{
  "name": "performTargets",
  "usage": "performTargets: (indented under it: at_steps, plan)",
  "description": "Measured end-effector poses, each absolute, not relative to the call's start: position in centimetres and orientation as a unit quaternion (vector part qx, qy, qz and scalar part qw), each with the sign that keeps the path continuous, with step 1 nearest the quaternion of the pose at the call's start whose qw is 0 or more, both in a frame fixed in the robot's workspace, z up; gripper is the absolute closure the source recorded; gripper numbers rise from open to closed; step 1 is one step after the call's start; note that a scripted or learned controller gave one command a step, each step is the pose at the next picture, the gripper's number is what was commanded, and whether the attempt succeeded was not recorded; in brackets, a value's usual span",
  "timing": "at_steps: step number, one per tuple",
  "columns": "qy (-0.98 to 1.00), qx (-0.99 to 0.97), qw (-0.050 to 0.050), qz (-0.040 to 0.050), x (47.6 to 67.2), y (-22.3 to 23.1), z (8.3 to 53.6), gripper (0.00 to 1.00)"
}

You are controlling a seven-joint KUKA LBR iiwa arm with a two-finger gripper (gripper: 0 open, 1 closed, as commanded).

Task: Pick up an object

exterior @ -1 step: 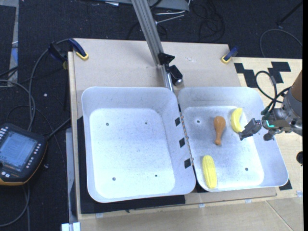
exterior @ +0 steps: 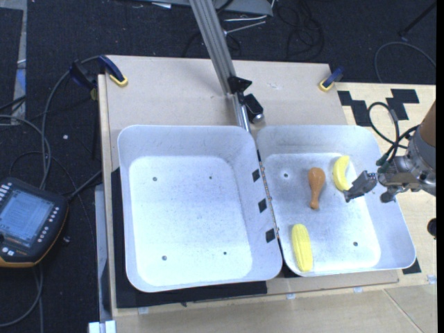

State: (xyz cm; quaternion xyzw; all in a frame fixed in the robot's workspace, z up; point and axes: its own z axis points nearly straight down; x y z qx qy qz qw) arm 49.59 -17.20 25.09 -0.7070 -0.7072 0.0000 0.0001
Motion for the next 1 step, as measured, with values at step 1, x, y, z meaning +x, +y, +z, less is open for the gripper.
performTargets:
  at_steps: [1]
  plan:
    - [-0.707, -0.707, 0.001, 0.001, 49.44, -17.41, 20.87, 0.0]
